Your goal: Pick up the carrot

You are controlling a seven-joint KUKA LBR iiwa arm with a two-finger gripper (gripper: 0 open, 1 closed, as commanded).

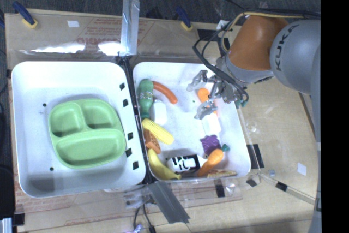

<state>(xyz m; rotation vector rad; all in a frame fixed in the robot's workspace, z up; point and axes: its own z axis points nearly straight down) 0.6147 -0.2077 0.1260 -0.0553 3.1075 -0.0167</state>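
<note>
Two bins (22,117): green tray (86,132); carrot (214,159) among food.

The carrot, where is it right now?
The carrot lies in the right bin, near its front right corner, just below the purple toy.

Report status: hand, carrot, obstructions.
Hand in right bin, fingers spread around small orange piece. Carrot near front wall, ungrasped. Purple item touching it.
</note>
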